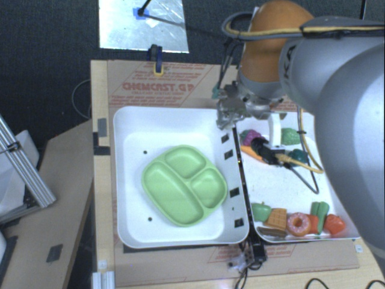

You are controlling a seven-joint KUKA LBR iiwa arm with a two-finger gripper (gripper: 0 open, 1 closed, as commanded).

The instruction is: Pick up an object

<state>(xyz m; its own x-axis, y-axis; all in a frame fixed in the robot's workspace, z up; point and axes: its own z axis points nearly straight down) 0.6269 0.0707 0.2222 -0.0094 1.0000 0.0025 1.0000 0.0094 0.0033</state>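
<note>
My gripper (pixel 228 119) hangs over the far end of the divider between the two white bins, below the orange wrist band. Just to its right in the right bin (pixel 283 182) lie a purple toy (pixel 249 137), an orange carrot-like piece (pixel 251 154) and a green leafy toy (pixel 290 136). Along that bin's near edge sit a green pepper (pixel 261 211), a tan waffle piece (pixel 277 220), a pink donut (pixel 298 223), a green pod (pixel 319 209) and a red tomato (pixel 334 223). Nothing shows between the gripper and these toys.
The left bin (pixel 129 161) holds a pale green divided plate (pixel 183 185). A teal piece (pixel 299 156) lies by the right bin's far side. The big grey arm covers the right bin's right side. A foil sheet (pixel 143 15) lies behind the bench.
</note>
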